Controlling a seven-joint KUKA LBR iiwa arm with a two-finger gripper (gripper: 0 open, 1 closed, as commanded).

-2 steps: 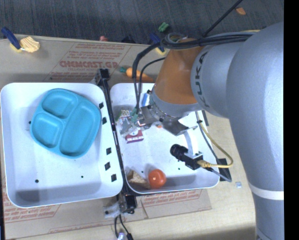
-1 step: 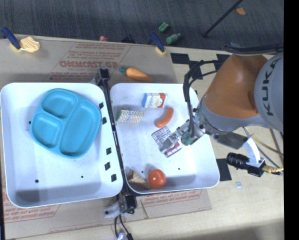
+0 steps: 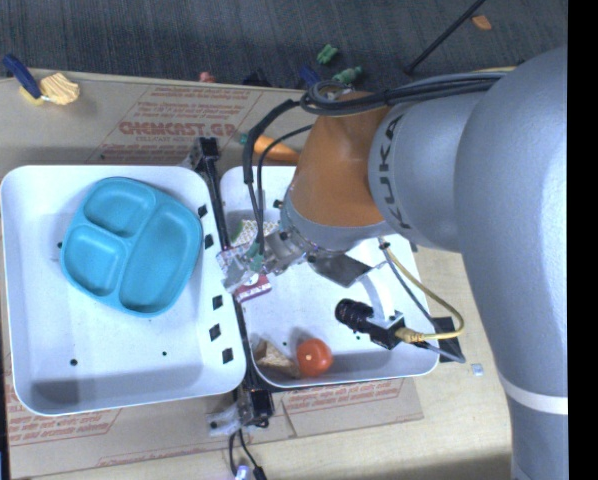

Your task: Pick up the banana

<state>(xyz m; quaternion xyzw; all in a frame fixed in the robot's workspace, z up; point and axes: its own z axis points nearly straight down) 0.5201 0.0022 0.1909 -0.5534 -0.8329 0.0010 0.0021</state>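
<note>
Arm: we saw it reaching low into the right bin (image 3: 419, 363), its wrist covering most of the floor.
Gripper (image 3: 251, 268): near the divider; whether it was released or clenched, we could not tell.
Banana: we could not find it; perhaps beneath the arm.
Nearby: a tomato (image 3: 314, 355) and a blue plate (image 3: 131, 245) in the left bin (image 3: 39, 368).
Risk: we judged a blind grab might catch the wrong item.

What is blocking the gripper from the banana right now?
No loose item that I can see. The gripper hangs by the right white bin's left wall; the yellow-orange curved piece, probably the banana, sits farther back, half hidden behind black cables.
</note>
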